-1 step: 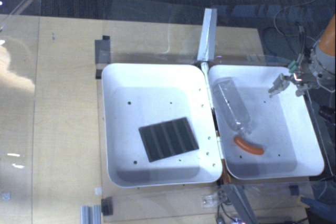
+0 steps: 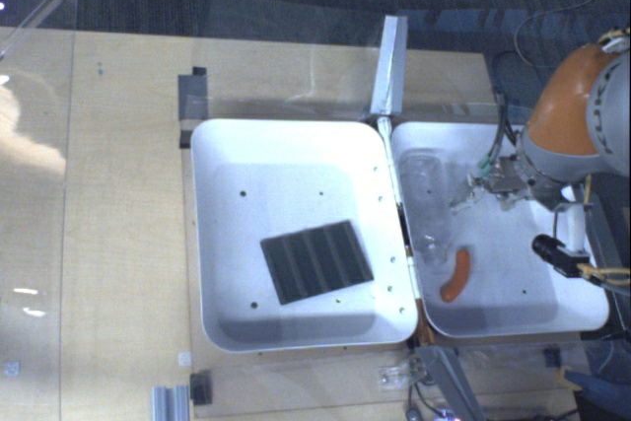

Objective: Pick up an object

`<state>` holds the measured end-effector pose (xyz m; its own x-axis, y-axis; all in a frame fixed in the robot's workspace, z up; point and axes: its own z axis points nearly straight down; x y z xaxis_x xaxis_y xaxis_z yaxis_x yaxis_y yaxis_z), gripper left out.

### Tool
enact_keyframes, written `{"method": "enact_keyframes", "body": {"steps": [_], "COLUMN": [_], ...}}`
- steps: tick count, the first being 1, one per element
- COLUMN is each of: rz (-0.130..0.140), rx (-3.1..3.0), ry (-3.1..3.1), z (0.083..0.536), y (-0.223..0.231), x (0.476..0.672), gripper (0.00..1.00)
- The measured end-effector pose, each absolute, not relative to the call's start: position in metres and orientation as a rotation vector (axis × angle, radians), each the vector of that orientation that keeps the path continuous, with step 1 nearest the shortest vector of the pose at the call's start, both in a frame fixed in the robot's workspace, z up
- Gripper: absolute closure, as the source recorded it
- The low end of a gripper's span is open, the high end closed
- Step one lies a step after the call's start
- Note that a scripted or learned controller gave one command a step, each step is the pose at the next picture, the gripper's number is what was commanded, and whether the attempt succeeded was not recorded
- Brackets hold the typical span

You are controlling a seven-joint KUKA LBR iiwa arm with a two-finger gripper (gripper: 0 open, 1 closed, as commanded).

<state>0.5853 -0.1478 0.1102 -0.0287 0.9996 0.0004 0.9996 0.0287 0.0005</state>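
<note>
An orange sausage-shaped toy [image 2: 455, 274] is lying in the right bin [image 2: 592, 311], near that bin's left wall and toward its near edge, slightly curved, with its long axis running almost straight from far to near in the camera view and leaning a little: the far end is tipping right, the near end left. A clear, glassy item [image 2: 422, 175], hard to make out, is resting beyond it by the far left corner of the same bin. The gripper [image 2: 471, 192] is hanging above the bin's far half, so the sausage is sitting nearer the camera and slightly left of it, well apart and untouched. How the gripper is set is too blurred to tell; nothing is visibly caught in it. Any descent, by my judgement, is needing a shift toward the near edge first, closing across the sausage's short width. In the left bin [image 2: 212, 212] a dark ribbed rectangular pad [image 2: 316, 260] is lying flat, skewed
</note>
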Motion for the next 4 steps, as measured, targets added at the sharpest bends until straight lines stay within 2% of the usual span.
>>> {"method": "enact_keyframes", "body": {"steps": [1, 2, 3, 4], "rz": [0.011, 0.02, 0.02, -0.003], "rx": [2.035, 2.025, 2.026, 2.065], "ry": [2.374, 2.37, 2.37, 2.337], "z": [0.09, 0.103, 0.103, 0.09], "y": [-0.139, -0.138, -0.138, -0.129], "x": [0.491, 0.495, 0.495, 0.589], "gripper": [0.0, 1.0, 0.0, 0.0]}}
